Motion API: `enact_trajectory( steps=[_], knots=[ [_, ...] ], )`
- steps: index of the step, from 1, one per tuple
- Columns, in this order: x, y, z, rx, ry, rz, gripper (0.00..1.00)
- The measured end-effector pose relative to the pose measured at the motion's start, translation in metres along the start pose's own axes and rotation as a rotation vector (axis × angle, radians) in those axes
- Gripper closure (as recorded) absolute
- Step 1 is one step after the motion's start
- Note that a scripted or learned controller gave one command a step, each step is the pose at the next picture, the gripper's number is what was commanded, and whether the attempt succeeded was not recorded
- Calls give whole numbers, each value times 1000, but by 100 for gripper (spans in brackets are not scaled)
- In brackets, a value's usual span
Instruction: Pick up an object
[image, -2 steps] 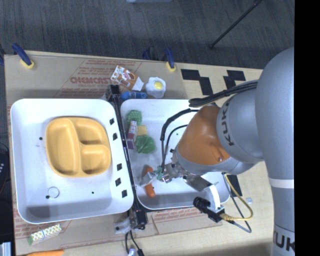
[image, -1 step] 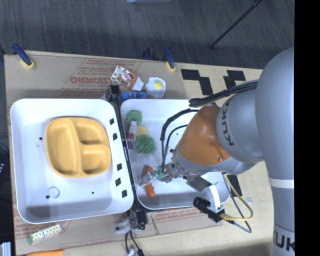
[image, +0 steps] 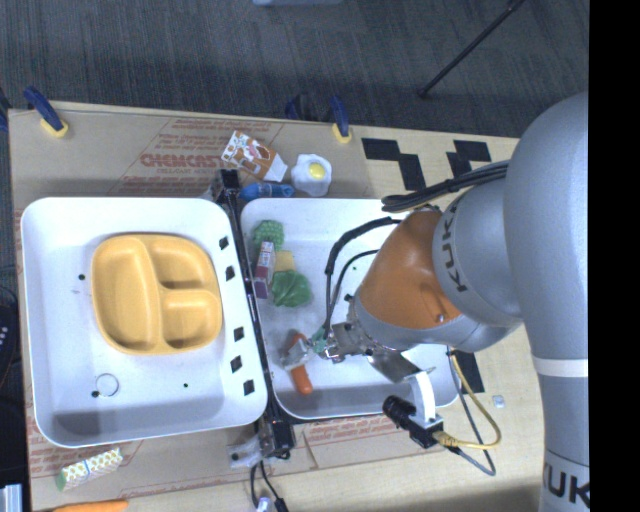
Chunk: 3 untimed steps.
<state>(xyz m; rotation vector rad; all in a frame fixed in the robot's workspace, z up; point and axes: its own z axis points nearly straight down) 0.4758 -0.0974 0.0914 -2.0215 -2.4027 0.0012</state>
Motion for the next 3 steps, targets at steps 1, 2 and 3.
enact_trajectory(
  steps=[1,2,3],
  knots=[
    [0,0,0,0,0,0,0],
    [0,0,0,0,0,0,0],
    [2,1,0,-2,-2,24,0]
  ],
)
